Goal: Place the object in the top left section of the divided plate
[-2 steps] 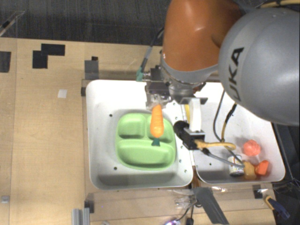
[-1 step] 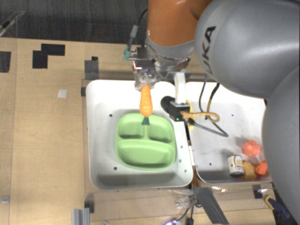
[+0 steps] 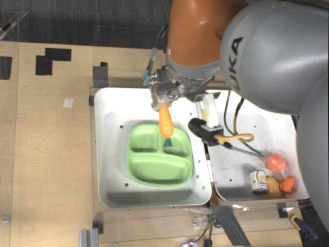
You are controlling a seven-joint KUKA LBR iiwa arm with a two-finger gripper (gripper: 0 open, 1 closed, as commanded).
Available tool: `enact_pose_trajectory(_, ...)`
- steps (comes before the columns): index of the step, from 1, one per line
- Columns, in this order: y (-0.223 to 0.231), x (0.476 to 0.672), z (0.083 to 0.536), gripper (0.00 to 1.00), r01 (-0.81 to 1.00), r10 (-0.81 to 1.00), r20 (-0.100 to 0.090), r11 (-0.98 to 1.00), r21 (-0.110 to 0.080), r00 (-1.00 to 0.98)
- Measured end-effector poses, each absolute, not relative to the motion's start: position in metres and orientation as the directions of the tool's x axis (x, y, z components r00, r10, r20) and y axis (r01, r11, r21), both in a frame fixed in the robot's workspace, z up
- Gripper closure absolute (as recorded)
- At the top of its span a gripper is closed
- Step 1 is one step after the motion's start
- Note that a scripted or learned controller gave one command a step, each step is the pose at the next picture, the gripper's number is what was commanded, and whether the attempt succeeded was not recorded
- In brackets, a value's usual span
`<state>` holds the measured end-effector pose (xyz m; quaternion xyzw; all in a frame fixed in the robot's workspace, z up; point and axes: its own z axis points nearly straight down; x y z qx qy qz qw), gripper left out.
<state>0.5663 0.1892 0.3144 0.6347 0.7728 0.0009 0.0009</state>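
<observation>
End effector (image 3: 163,106) grips toy carrot (image 3: 165,122) by its top, hanging tip-down w/ green leaf end over upper right section of green divided plate (image 3: 154,163), in left white bin (image 3: 110,153).

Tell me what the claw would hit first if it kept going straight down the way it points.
Probably the green divided plate, near its top right section: the claw points down with the toy carrot hanging from it. Depth is unclear.

Wooden bench (image 3: 46,153), dark carpet floor (image 3: 82,9)
</observation>
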Motion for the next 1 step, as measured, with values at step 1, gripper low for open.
enact_pose_trajectory(1,0.1863,0.5685,0.1914,1.0,0.982,0.982,0.001,0.188,0.0,-0.188)
